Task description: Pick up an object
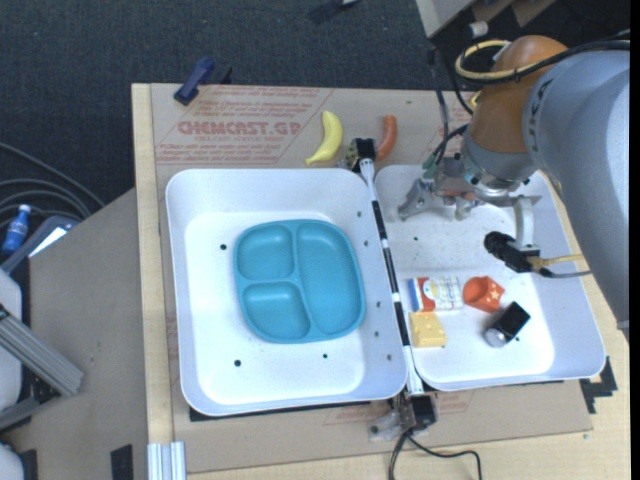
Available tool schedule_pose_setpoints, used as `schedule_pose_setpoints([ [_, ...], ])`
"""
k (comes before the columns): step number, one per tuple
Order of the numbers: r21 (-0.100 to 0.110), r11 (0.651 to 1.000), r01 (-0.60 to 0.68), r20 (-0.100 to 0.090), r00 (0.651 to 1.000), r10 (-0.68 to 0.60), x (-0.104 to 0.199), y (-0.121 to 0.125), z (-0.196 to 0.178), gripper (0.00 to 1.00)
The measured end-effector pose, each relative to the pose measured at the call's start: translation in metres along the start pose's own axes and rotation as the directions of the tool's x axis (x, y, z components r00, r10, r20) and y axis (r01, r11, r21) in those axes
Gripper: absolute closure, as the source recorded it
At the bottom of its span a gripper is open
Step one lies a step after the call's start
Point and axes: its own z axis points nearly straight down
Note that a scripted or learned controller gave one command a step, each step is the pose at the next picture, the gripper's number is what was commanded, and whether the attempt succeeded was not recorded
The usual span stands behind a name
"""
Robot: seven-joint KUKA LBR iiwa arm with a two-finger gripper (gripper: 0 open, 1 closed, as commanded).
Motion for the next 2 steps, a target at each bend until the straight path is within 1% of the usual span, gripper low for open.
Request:
schedule_pose_setpoints([
  [1,0.005,1.000,-0.003,-0.002,1.000,0.003,-0.015,-0.065,0.011,0.00],
  [2,0.001,1.000,-0.001,-0.001,1.000,0.001,-0.030,-0.010,0.010,0.00],
])
